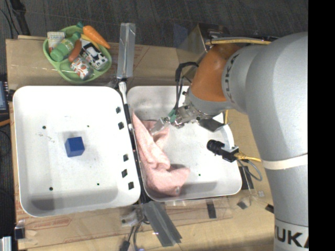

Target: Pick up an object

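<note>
Basically fingers (172, 120) look pinched on pink cloth (157, 158) edge in right bin (230, 184); lift straight, slowly, to keep hold.

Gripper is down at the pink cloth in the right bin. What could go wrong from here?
1. The gripper meets only the upper edge of the pink cloth, so a thin fold may slip free on lifting.
2. The cloth lies against the right bin wall by the divider; lifted, it could drag or drape over into the left bin, which holds the blue cube.
3. A black cable hangs near the wrist and might snag.
</note>
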Tool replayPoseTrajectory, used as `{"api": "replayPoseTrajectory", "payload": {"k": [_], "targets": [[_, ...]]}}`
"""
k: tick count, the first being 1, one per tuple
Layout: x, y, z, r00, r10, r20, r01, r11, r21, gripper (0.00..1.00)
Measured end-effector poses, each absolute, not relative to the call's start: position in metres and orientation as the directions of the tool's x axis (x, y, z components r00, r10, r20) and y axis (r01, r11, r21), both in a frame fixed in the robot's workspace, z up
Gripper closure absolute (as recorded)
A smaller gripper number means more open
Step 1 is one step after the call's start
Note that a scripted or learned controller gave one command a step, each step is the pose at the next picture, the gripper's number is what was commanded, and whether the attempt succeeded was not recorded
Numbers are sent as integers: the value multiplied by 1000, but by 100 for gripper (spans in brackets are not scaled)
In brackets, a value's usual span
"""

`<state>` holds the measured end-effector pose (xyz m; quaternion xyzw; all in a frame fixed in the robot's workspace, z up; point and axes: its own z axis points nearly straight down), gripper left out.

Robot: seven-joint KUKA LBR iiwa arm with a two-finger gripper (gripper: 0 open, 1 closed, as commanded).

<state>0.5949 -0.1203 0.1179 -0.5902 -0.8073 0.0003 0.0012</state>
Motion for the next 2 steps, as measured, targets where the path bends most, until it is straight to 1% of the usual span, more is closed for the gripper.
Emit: {"api": "replayPoseTrajectory", "payload": {"k": [1,2], "targets": [[612,-107,92,-484,875,0,875,484,-1,0],[613,-105,102,-488,873,1,873,488,-1,100]]}}
